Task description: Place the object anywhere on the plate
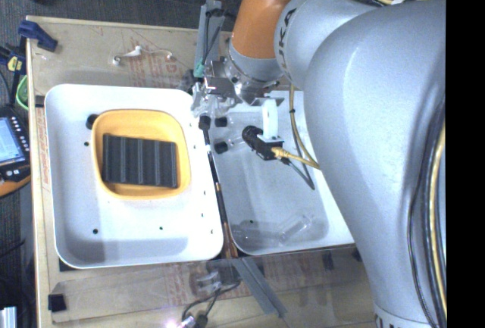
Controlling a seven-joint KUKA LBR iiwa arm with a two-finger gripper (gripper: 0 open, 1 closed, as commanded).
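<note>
A yellow square plate (pixel 140 124) with rounded corners lies in the left bin (pixel 68 228). A dark grey ribbed block (pixel 140 160) rests flat on the plate's middle. My gripper (pixel 210 113) hangs over the divider between the two bins, at the far end, just right of the plate's far right corner. It is apart from the block, and I see nothing in it. The grey arm with its orange band (pixel 261 12) covers most of the right side.
The right bin (pixel 250 190) holds a clear plastic piece (pixel 294 226) near its front edge. A black and white attachment with a yellow cable (pixel 267 139) hangs off the wrist over that bin. A clear tool (pixel 140 55) lies on the wooden bench behind the left bin.
</note>
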